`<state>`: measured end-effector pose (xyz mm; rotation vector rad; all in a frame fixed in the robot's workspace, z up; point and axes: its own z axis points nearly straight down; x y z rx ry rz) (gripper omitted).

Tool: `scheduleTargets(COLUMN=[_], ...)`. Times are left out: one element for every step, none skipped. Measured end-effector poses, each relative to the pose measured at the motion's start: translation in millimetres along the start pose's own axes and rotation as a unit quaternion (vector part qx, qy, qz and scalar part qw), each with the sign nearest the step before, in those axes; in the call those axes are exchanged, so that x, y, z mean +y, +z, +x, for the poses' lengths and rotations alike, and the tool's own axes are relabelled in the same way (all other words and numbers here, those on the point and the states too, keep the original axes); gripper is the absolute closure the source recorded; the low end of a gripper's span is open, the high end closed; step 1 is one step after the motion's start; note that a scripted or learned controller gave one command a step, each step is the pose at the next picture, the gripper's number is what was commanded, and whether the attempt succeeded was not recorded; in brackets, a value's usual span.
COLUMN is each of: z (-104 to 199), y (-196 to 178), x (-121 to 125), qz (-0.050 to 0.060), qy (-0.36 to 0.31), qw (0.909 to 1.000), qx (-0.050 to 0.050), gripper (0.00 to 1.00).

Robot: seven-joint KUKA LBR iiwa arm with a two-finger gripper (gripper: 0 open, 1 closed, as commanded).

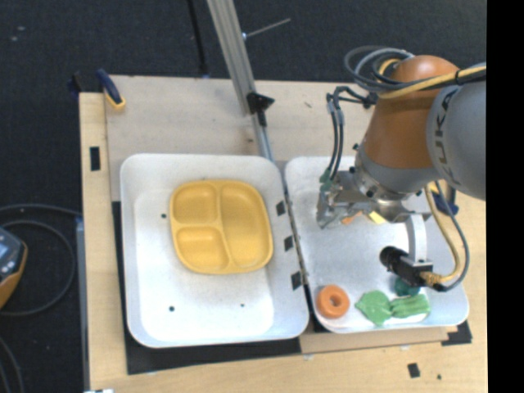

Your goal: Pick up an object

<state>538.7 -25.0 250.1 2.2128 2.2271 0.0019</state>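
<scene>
Pincer (334, 211) low in right bin (360, 262), beyond orange ring (332, 301)

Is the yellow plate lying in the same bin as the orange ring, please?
No, the yellow plate lies in the left bin, while the orange ring sits in the right bin.

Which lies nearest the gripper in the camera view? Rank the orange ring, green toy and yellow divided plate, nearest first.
Measured from the gripper:
1. Orange ring, right bin's near edge, below the gripper.
2. Green toy, right bin's near corner, slightly farther.
3. Yellow divided plate, in the left bin.
</scene>
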Motion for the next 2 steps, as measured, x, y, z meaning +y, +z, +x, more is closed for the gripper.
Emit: scheduleTargets(z=[54.6,99.1], y=[4.2,0.9], x=[-2.4,15.6], qz=[0.001,0.000], qy=[-0.001,-0.001], qw=[1.0000,1.0000], qx=[0.001,0.001], gripper=[1.00,1.00])
